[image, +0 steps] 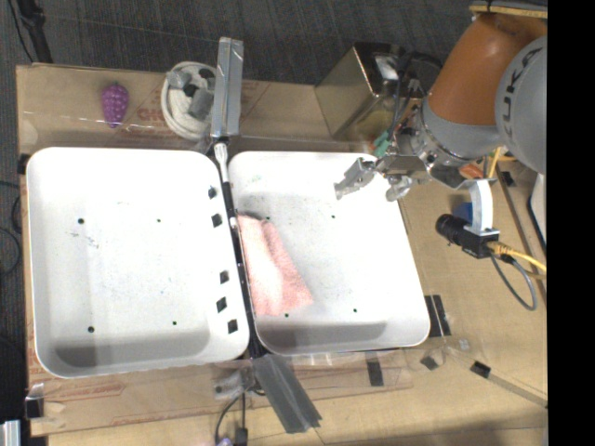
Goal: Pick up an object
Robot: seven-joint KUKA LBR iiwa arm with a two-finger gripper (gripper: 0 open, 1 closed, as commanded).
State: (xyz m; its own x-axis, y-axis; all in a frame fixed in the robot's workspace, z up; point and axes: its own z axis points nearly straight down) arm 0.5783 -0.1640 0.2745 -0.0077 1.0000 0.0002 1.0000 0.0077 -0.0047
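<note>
A pink cloth (272, 268) lies folded in the right bin (372, 277), along its left wall. My gripper (375, 180) hangs over the bin's upper right part, well to the right of the cloth and apart from it. Its two fingers are spread apart and nothing is between them. The orange-banded arm (483, 63) reaches in from the upper right.
The left bin (121, 249) sits beside the right one, with a divider bar (226, 240) between them. Behind the bins are a purple grape-like toy (114, 103), a white cable coil (189, 98) and a metal box (358, 86). Cables lie at the right.
</note>
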